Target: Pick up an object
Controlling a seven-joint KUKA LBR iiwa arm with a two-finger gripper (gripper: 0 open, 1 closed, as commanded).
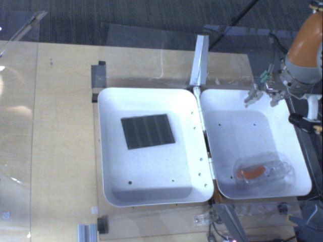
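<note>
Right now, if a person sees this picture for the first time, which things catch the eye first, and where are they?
The dark ribbed rectangular pad stands out most, lying flat in the upper middle of the left bin. Next is the clear plastic object with an orange part inside, in the near part of the right bin. The gripper hangs above that bin's far right corner, under the arm's orange band.

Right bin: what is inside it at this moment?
The right bin holds one clear plastic item with something orange inside, near its front edge. The tool hangs over the bin's back rim. What the orange piece is cannot be told through the plastic.
</note>
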